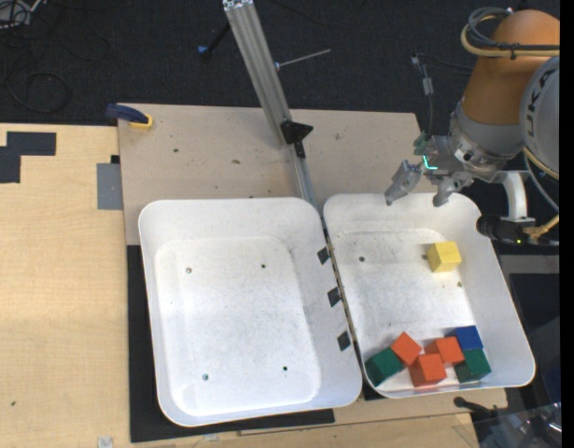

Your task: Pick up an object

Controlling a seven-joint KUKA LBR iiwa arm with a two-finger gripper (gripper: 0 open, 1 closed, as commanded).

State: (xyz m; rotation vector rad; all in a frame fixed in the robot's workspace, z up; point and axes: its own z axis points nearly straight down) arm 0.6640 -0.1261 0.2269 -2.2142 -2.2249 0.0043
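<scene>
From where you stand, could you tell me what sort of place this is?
Probably a robotics lab bench for grasping trials: a KUKA arm with its gripper open over two white bins, toy blocks in one, cables on the floor.

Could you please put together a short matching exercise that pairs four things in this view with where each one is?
Things:
1. yellow block
2. blue block
3. gripper
4. blue-handled clamp

Places:
A. at the far left corner of the bench
B. alone in the upper part of the right bin
C. above the far edge of the right bin
D. in the cluster of blocks at the near end of the right bin

Pairs: 1-B, 2-D, 3-C, 4-A
</scene>
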